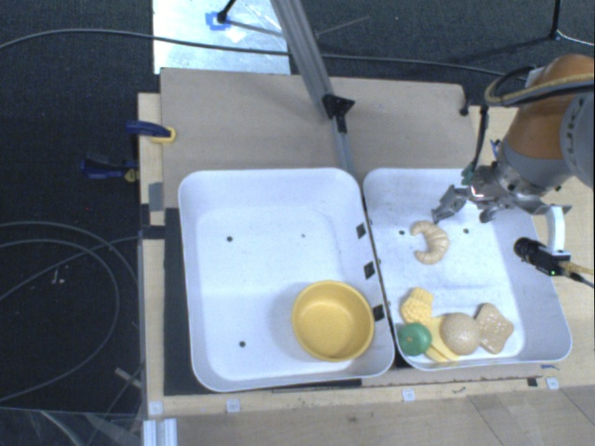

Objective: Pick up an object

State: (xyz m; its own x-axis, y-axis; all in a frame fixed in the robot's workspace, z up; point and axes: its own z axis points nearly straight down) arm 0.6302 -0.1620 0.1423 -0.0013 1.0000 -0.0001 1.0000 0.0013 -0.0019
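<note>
Look to the right bin [558,328] first: the croissant [430,241] lies on its floor in the upper middle part, a pale tan crescent. Its long axis runs roughly from upper left to lower right across the bin, with one tip pointing up toward the far left and the other curling down toward the near edge; the hollow of the curve faces the left bin [200,249]. Nothing touches it.

Your gripper [469,205] hangs over the far part of the right bin, just up and to the right of the croissant, close to it but apart. You can see the fingers [450,202] spread apart with nothing between them, one reaching toward the left, the other toward the right bin's far-right side.

Along the near edge of the right bin you have a cluster packed together: a green ball [415,338], a yellow waffle-textured piece [418,305] just above it, a round beige bun [459,332], and a tan biscuit-shaped piece [494,326] at the right end. They sit well apart from the croissant.

In the left bin, a yellow bowl [333,320] stands upright near the near-right corner, mouth upward. Both bins sit side by side on the brown worktop [242,119], touching along their shared edge.
</note>
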